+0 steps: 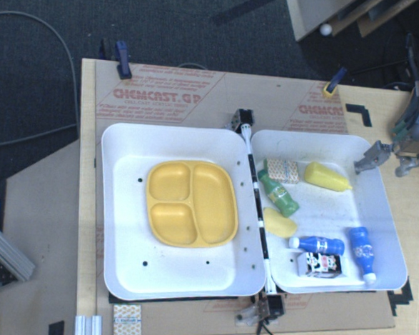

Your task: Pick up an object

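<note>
In the left half of the frame sits the left bin (115, 192), and in its middle lies a yellow divided plate (191, 203) with three compartments, flat on the white floor. Just right of centre begins the right bin (386, 204), which holds all the small things. Along its left wall a green bottle (278, 194) lies on its side, tilted, with a small speckled packet (283, 170) just above it and a yellow banana-like piece (280, 223) just below. Further right, near the top of that bin, rests a yellow lemon-shaped thing (327, 177). Toward the lower part lie a blue bottle (320, 245) on its side, a black-and-white carton (320, 264) touching it from below, and a second blue bottle (361, 253) near the right wall. At the upper right of the frame the gripper (387, 158) hangs over the bin's upper right corner, its two fingers spread apart with nothing between them, well clear of every object.
</note>
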Tool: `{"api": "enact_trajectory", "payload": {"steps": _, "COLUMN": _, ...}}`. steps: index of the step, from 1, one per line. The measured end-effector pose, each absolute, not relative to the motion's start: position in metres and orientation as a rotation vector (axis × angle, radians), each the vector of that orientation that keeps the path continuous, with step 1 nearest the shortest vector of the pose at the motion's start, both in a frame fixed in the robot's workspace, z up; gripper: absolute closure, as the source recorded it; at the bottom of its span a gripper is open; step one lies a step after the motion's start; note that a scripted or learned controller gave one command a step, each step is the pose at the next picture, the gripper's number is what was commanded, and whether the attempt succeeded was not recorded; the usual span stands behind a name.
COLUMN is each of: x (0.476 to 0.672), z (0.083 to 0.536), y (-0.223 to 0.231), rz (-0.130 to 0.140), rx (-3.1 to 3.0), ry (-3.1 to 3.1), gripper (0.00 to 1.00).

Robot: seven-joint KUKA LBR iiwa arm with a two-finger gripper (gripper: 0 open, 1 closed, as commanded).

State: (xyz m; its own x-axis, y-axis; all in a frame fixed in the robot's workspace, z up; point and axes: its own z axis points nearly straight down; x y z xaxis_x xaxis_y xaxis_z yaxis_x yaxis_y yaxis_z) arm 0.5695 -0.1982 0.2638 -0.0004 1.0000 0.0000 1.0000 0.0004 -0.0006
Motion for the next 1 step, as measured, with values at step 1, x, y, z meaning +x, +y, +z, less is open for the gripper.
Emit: {"api": "enact_trajectory", "payload": {"steps": 1, "x": 0.6199, "z": 0.1664, "y": -0.1251, "rz": 0.000, "rx": -2.219, "ry": -2.221, "gripper": 0.00}}
